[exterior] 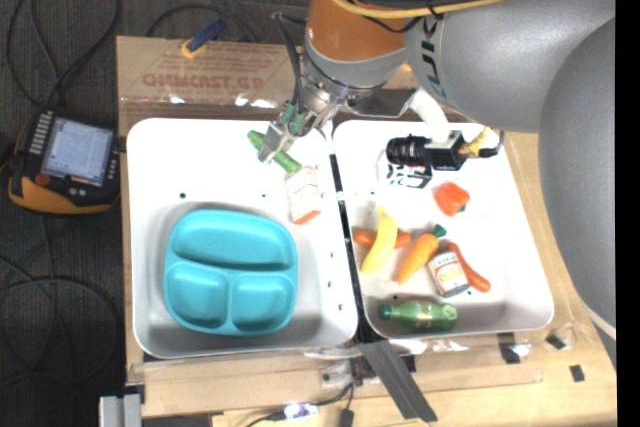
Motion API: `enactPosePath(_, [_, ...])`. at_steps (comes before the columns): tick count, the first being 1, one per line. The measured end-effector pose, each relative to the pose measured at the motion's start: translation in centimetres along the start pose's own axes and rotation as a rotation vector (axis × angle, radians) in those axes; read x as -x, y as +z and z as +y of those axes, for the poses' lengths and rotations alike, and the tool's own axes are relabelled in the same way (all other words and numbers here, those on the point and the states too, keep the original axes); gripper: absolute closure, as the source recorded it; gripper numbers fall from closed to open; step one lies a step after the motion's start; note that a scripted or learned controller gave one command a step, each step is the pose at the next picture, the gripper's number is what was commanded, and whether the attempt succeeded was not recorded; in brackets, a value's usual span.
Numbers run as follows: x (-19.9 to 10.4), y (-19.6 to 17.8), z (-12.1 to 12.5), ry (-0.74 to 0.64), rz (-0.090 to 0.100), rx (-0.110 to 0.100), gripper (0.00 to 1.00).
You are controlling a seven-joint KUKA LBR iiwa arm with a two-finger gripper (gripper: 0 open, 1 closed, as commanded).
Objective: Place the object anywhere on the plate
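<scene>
Hovering over the left bin [150, 215], the gripper [283, 137] seems clamped on one green bottle [284, 158]; one glossy blue three-compartment plate [232, 269].

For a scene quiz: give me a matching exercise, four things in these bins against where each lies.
Things:
1. blue plate
2. green bottle
3. small carton
4. yellow banana

Places:
A. left bin, beside the divider, above the plate
B. right bin, along its near edge
C. left bin, near half
D. right bin, next to the divider, left of the carrot

Pairs: 1-C, 2-B, 3-A, 4-D
</scene>
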State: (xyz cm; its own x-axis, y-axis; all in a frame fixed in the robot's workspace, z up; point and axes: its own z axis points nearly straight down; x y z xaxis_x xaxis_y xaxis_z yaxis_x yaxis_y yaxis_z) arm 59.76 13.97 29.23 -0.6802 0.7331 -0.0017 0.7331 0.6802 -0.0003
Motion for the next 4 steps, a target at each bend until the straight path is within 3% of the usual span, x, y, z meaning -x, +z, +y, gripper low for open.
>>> enactPosePath(1, [5.6, 4.7, 0.6, 0.237, 0.0, -0.002, 1.0])
enactPosePath(2, [4.4, 10.9, -5.9, -0.035, 0.002, -0.002, 1.0])
enactPosePath(3, [-3.3, 12.2, -3.0, -0.261, 0.004, 0.0, 1.0])
enactPosePath(4, [-7.1, 16.4, -4.1, -0.176, 0.004, 0.0, 1.0])
